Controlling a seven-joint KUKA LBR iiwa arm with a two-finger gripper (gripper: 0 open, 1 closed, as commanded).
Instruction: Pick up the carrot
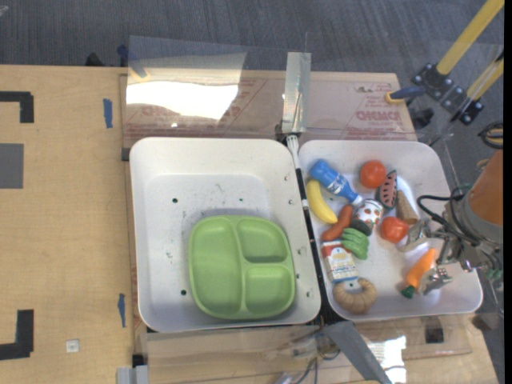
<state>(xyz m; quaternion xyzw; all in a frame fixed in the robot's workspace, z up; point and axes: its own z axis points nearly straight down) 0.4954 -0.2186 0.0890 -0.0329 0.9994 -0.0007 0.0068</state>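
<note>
Red print shows on the clear plastic sheet (352, 106) behind the bins, too faint to read; the small carton (341, 263) in the right white plastic bin (460, 294) has a label I can't make out either. The tool (439, 272) sits low at that bin's right side, its metal fingers around the small orange toy carrot (419, 270) with the green tip; whether they pinch it I cannot tell. The carrot lies tilted near the bin's lower right corner. In the left white bin (152, 214) rests a smooth green plastic divided plate (240, 267) with three compartments. The counter (56, 238) is pale plywood.
</note>
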